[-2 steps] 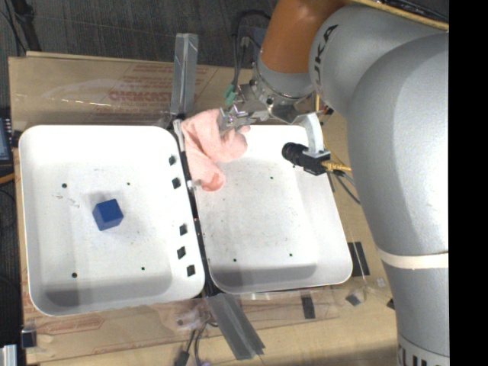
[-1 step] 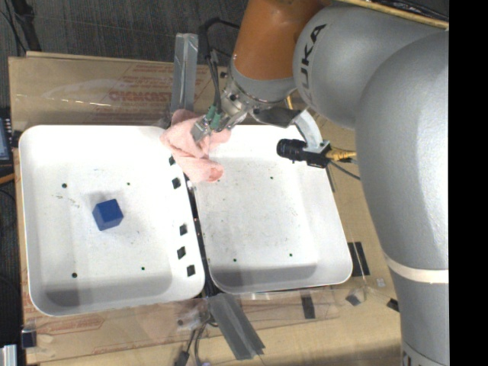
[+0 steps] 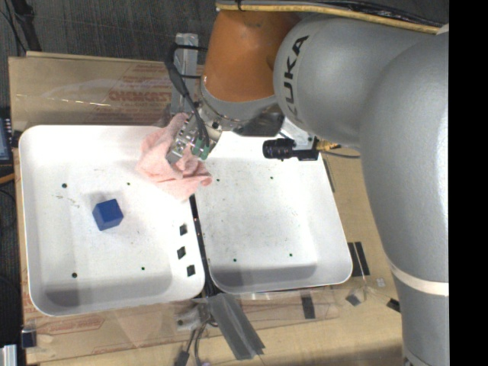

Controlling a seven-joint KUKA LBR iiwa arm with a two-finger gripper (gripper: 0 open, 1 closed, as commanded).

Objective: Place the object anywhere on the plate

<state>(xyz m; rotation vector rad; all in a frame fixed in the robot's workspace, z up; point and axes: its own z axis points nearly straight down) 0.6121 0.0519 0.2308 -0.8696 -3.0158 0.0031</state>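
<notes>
Two shallow white bins stand side by side on the brown surface [image 3: 91, 90], and in the camera view we see the left bin [image 3: 34, 280] and the right bin [image 3: 339, 261] touching along their inner walls. A blue cube [image 3: 108, 213] lies alone on the floor of the left bin, well apart from the arm [image 3: 358, 75]. A pink cloth [image 3: 162, 166] lies crumpled at the far inner corner of the left bin, and its lower edge reaches to the wall between the bins. The arm comes in from the right, its orange band [image 3: 236, 52] is above the far side of the bins, and the claw [image 3: 190, 145] is down on the upper right part of the cloth. We cannot tell if the claw is spread or pressed together, because the cloth folds hide its tips, so we also cannot say that it holds the cloth. We judge that the cloth is the task's thing, but we cannot tell which place is meant as the plate. Several things could go wrong from here. A thin pinch of soft cloth may slip out when the arm lifts. A hanging corner may drag over the wall between the bins and pull the cloth free. The claw may also close on nothing.
</notes>
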